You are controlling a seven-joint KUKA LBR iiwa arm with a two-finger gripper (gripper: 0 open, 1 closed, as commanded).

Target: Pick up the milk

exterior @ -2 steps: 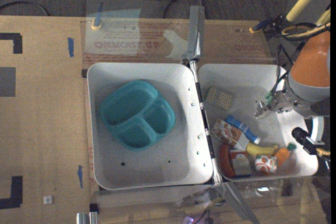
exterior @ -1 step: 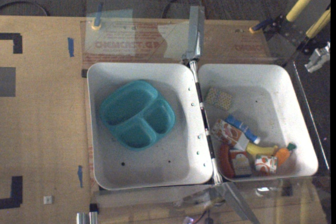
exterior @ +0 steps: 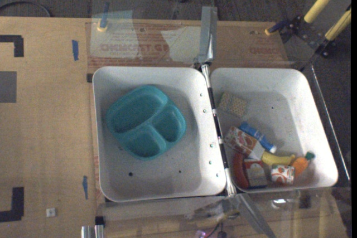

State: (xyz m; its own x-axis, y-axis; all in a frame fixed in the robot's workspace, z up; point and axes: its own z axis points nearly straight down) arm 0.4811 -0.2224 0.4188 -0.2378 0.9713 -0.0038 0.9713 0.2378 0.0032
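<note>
The toys lie in the right bin (exterior: 312, 114), crowded into its near left part. A small white bottle with blue ends (exterior: 258, 137) lies on its side there and looks like the milk. Touching its left side is a red, white and orange carton (exterior: 243, 141), also lying flat. I cannot tell for sure which of the two is the milk.
Near them lie a yellow banana (exterior: 278, 159), an orange carrot (exterior: 302, 164), a red-and-white can (exterior: 282, 174), a red sausage (exterior: 240, 171), a small brown box (exterior: 256, 173) and a tan cracker (exterior: 233, 103). The left bin (exterior: 111, 175) holds a teal divided plate (exterior: 146, 120).
</note>
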